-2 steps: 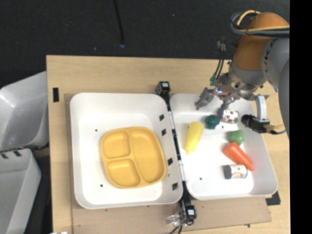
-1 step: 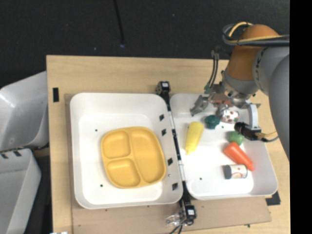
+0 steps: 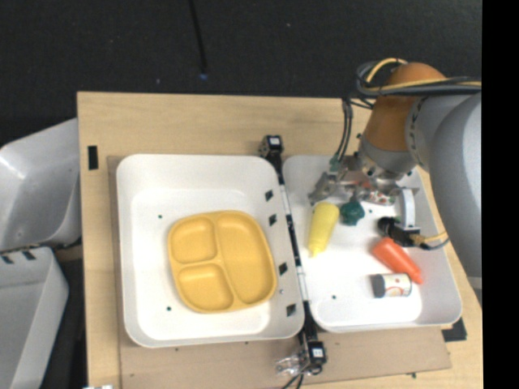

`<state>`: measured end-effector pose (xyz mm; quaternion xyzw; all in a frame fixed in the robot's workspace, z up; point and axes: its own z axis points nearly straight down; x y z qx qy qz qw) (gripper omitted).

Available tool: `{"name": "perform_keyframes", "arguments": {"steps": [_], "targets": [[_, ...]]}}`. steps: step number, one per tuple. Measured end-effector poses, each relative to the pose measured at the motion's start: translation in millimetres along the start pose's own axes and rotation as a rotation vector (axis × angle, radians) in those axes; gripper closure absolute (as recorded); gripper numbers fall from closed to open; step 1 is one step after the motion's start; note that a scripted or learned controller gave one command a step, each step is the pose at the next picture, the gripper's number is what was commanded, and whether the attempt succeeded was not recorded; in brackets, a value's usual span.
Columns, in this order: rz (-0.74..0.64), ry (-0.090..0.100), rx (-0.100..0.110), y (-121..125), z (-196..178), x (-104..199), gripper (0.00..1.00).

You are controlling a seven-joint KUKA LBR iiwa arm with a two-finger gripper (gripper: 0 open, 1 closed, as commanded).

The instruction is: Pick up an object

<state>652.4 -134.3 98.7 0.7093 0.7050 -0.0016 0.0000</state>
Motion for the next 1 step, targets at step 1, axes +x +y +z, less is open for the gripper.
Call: {"name": "perform_keyframes", "arguments": {"steps": [1], "targets": [[0.003,0.000,-0.005,1.0,-14.1,-1.1,1.00]]}}
